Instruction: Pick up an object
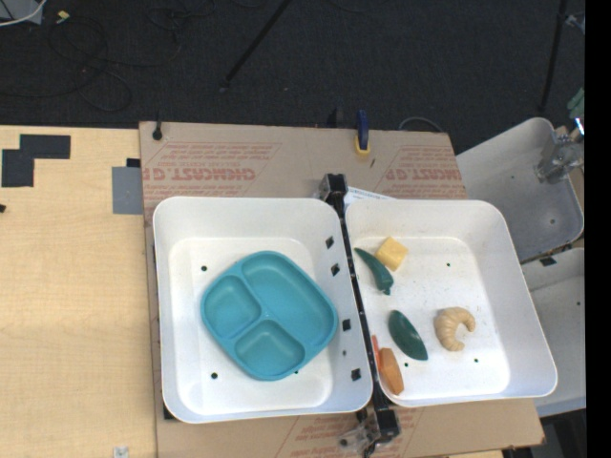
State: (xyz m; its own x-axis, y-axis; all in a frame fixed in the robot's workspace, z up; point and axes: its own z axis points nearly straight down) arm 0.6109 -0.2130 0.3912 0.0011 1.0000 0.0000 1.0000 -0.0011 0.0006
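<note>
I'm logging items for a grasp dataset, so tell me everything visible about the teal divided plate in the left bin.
The teal divided plate is a rounded-rectangle tray, plastic by its look, with three compartments: one long and two smaller, split by raised ridges. It lies flat and right way up, turned at a slant to the walls of the left bin, near the middle of the floor. All three compartments hold nothing. It rests only on the bin floor.

arm (pixel 539 184) at right edge, grey, mostly out of frame. broad pale-grey link slants from upper right toward lower left. metallic fitting at its upper end, near edge. link raised above bench, well apart from bins.
</note>
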